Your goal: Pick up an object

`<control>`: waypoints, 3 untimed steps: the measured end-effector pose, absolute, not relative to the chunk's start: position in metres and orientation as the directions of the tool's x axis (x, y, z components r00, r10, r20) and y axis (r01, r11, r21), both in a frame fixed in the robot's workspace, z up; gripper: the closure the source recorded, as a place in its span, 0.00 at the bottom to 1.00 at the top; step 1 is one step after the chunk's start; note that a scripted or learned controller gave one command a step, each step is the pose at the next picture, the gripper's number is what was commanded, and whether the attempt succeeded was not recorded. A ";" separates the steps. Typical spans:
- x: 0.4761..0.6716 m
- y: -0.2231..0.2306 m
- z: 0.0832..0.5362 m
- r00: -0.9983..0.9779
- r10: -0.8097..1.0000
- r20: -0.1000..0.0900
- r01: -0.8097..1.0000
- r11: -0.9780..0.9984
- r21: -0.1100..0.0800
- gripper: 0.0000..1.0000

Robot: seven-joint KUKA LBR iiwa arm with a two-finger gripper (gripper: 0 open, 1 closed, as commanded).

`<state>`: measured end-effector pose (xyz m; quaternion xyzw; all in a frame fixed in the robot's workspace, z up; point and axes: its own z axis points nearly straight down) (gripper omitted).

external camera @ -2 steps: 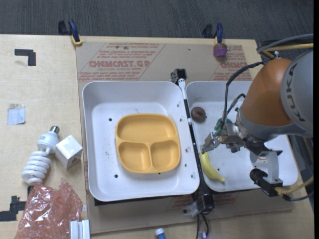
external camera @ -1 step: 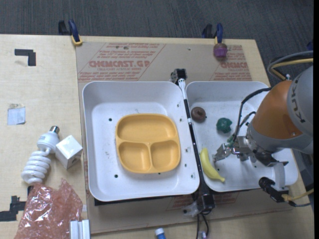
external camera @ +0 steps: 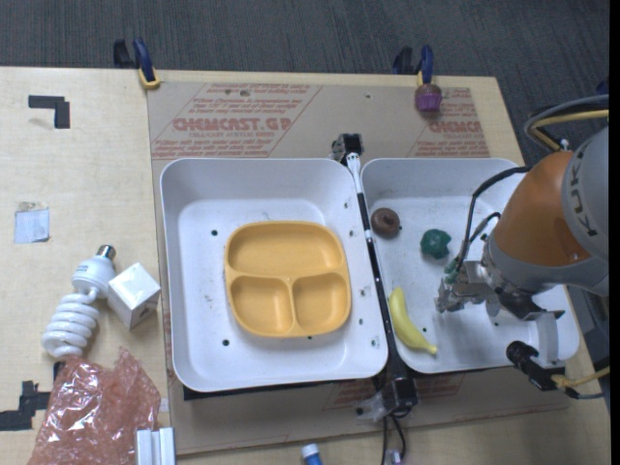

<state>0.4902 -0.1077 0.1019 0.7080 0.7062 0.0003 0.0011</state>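
Note:
In the right bin (external camera: 438,181) lie a yellow banana (external camera: 408,324) near the front left corner, a dark green round object (external camera: 435,243) in the middle, and a brown round object (external camera: 386,223) near the left wall. My gripper (external camera: 451,294) hangs low over the right bin's floor, just right of the banana and below the green object. Nothing shows between its fingers. The arm's grey and orange wrist hides the bin's right part.
The left bin (external camera: 189,260) holds a yellow divided plate (external camera: 288,278). On the bench to the left lie a spiral light bulb (external camera: 77,310), a white cube (external camera: 134,294) and crumpled pink plastic (external camera: 92,411). A purple object (external camera: 428,97) sits behind the right bin.

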 end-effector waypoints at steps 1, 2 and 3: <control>0.530 -0.042 0.192 -0.002 1.000 -0.001 1.000 0.002 0.001 1.00; 0.530 -0.042 0.192 -0.002 1.000 -0.001 1.000 0.002 0.001 0.00; 0.536 -0.093 0.092 0.000 1.000 0.000 1.000 0.000 -0.001 0.00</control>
